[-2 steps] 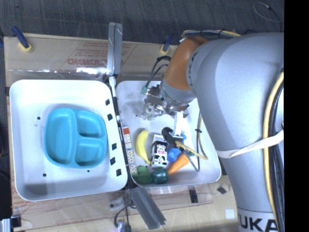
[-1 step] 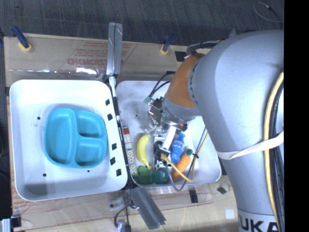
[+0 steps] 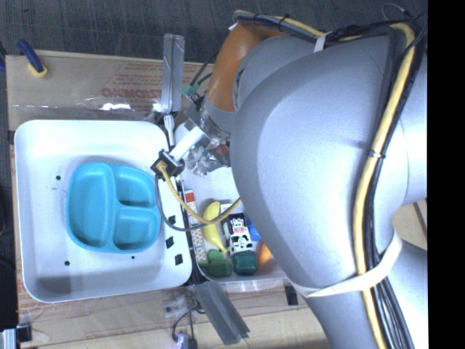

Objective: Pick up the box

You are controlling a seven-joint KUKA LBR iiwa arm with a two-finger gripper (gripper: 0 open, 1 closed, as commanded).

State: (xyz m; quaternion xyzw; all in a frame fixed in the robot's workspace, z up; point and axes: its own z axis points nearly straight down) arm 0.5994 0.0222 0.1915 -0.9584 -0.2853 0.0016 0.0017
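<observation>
Two white bins are sitting side by side on the bench, and the arm [image 3: 327, 166] is covering most of the right bin [image 3: 251, 282]. In the strip of that bin left showing, the box [image 3: 240, 233] is standing near the front, small, white and black with a cartoon print; its long axis seems to be running from the near edge toward the far one, though the arm is cutting off its right side, so its full shape is hard to judge. Just to its left a banana [image 3: 211, 222] is lying along much the same line. A dark green lump [image 3: 218, 262] and a green block [image 3: 245, 263] are lying in front of the box, and a sliver of something orange [image 3: 264, 253] is peeking out beside it.

The left bin [image 3: 43, 151] is holding a blue tray [image 3: 112, 206] with divided wells.

The gripper [image 3: 190, 150] is hanging over the divide between the bins, well behind the box. Its metal parts are blurring together with cables, so I cannot tell how far it is parted or whether anything is in it.
</observation>
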